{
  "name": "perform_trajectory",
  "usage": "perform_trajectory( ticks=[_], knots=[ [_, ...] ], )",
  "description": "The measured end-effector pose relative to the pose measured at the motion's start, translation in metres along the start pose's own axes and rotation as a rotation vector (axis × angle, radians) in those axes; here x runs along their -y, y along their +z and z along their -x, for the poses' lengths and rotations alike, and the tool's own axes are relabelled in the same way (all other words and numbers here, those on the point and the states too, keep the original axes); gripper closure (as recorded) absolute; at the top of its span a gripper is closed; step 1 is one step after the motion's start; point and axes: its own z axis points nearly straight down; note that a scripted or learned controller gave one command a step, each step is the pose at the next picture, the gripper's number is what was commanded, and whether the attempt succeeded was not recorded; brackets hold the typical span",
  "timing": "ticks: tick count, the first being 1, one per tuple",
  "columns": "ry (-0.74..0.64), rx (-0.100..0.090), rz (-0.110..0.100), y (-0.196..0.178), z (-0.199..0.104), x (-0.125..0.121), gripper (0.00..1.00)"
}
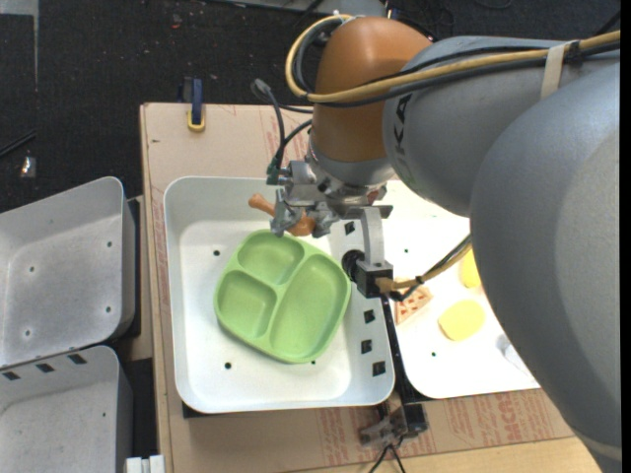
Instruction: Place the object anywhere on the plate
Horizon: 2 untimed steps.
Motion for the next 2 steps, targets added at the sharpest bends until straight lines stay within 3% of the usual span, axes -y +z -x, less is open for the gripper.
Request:
perform_trajectory(
  ticks=[1, 2],
  knots=[
    [0.002, 0.001, -0.001, -0.0001, -0.0055, 0.0077, 1.0],
    [0.003, 0.001, 0.0, -0.0002, -0.0054, 0.0074, 0.0]
  ],
)
